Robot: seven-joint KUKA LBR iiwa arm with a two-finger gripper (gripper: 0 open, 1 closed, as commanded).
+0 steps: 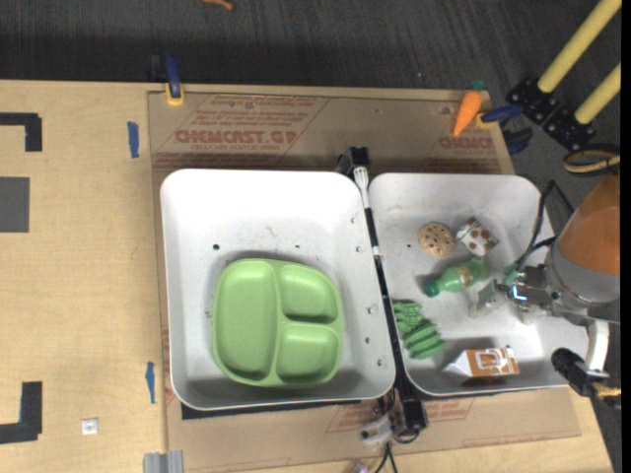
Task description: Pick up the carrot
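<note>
Leftmost, a smooth green divided plate (278, 319) lies in the left bin (187, 264). Beyond the right bin's (414, 205) far rim, the tapered orange carrot (467, 112) rests on cardboard. My end effector (493, 292) hovers inside that bin beside a green bottle (455, 279).

My arm (592, 254) is cut off by the right edge, and my gripper (490, 297) is too blurred to read its fingers; the small figure (477, 236) beside the cookie (435, 236) is too small to tell
</note>
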